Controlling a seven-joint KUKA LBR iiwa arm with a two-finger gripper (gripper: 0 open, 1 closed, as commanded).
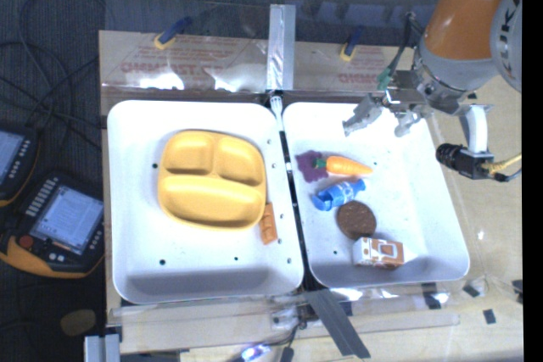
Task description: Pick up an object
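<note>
My gripper (383, 119) hangs open over the back of the right bin (424, 182), with nothing between its two grey fingers. Below and left of it lie an orange carrot (348, 167) on a purple piece (309, 166), a blue object (336, 195), a brown round cookie (356, 219) and a small white and orange toy vehicle (378, 253). None of them touches the gripper.
The left bin (136, 258) holds a yellow divided plate (211, 179) and a small orange piece (269, 225) by its right wall. A divider rail (288, 182) runs between the bins. Clamps (174, 31) sit on the back board. A pendant (53, 220) lies left of the bench.
</note>
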